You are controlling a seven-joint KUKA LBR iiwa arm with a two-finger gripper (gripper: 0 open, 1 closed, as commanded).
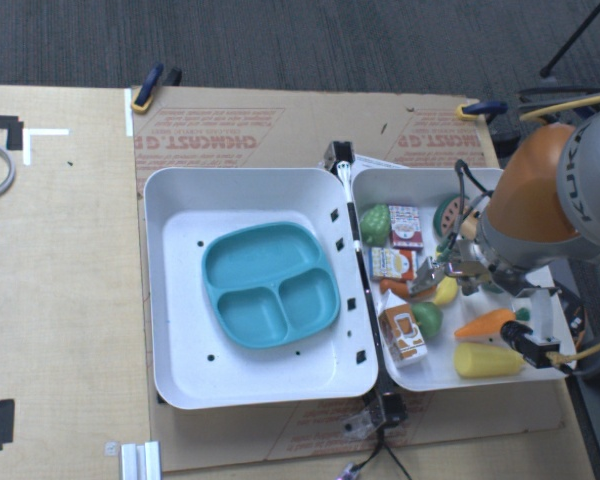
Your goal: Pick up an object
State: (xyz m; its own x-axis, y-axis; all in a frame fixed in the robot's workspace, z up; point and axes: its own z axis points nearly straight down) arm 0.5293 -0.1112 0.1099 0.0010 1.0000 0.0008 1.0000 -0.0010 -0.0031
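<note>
The right bin (540,298) holds several toy foods. Among them are a green bumpy piece (375,224), a red and white carton (405,226), a small carton (389,263), a brown carton (402,333), a green ball (428,319), an orange carrot (485,323) and a yellow block (488,361). My gripper (436,274) hangs low over the middle of this bin, right beside a small yellow piece (446,291) and a red-orange piece (395,287). The arm's wrist hides much of the bin's right half.
The left bin (170,298) holds a teal divided plate (270,283). A black clamp (338,154) sits at the top of the wall between the bins. Cables run along the right bin's far side and front right corner.
</note>
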